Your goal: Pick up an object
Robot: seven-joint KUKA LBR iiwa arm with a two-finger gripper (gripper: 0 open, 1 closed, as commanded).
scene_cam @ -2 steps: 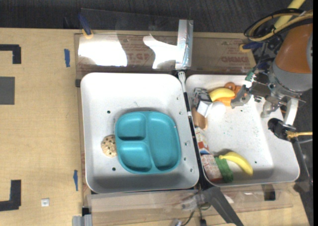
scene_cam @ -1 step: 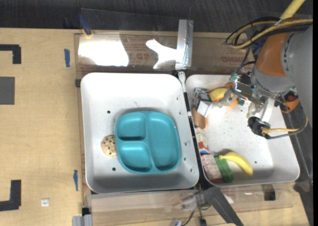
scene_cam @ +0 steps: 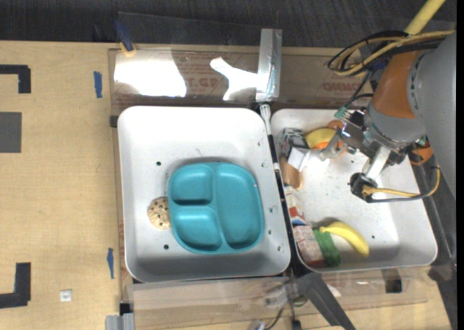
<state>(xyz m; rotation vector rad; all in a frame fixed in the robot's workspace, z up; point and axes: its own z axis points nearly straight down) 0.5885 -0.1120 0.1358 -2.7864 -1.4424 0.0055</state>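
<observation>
My gripper (scene_cam: 342, 135) is low over the back of the right bin (scene_cam: 406, 245), at the end of the grey arm with its orange band (scene_cam: 391, 93). It sits right beside a yellow and orange toy (scene_cam: 319, 138), which may be touching it. A brown object (scene_cam: 291, 173) and a white piece (scene_cam: 296, 156) lie just left of that, by the bin's left wall. At the bin's front lie a yellow banana (scene_cam: 348, 236), a green object (scene_cam: 330, 250) and a printed packet (scene_cam: 307, 240).
The left bin (scene_cam: 188, 125) holds a teal divided plate (scene_cam: 215, 206) with a speckled cookie (scene_cam: 159, 212) at its left side. A black part with a yellow cable (scene_cam: 366, 186) hangs from the arm over the middle of the right bin.
</observation>
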